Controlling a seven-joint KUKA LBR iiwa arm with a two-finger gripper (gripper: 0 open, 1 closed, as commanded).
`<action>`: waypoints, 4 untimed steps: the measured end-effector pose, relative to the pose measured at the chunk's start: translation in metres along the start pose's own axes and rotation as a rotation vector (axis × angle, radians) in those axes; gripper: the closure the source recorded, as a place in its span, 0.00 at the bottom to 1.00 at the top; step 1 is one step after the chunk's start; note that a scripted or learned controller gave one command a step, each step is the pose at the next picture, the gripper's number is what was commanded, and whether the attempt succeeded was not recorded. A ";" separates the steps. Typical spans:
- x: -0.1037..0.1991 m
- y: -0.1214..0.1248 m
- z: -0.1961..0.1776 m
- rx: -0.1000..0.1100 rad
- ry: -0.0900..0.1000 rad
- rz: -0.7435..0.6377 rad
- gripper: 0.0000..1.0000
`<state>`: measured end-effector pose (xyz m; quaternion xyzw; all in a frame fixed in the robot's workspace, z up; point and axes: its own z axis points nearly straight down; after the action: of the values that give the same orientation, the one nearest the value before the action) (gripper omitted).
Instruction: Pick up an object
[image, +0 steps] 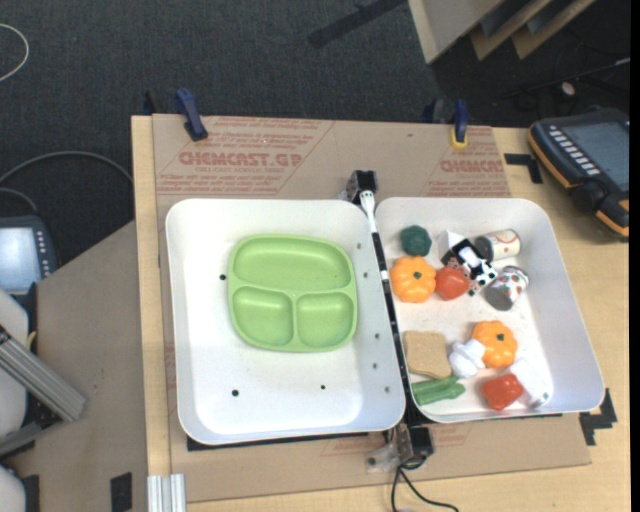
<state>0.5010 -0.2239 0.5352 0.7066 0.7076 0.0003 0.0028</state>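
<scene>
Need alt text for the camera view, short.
Two shallow white bins sit side by side on a bench: the left bin holds a green divided plate, the right bin a cluster of small toys, including two orange pumpkins and a green pod.

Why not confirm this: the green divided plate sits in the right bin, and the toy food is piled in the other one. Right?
Not quite. The camera view shows the green divided plate in the left bin; the toy food is piled in the right bin.
</scene>
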 end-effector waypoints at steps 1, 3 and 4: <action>0.000 -0.023 0.065 0.011 0.005 0.003 1.00; 0.000 -0.001 0.000 0.000 0.000 0.001 1.00; 0.000 -0.023 0.068 0.011 0.006 0.004 1.00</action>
<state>0.4780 -0.2239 0.4674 0.7079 0.7063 -0.0015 -0.0030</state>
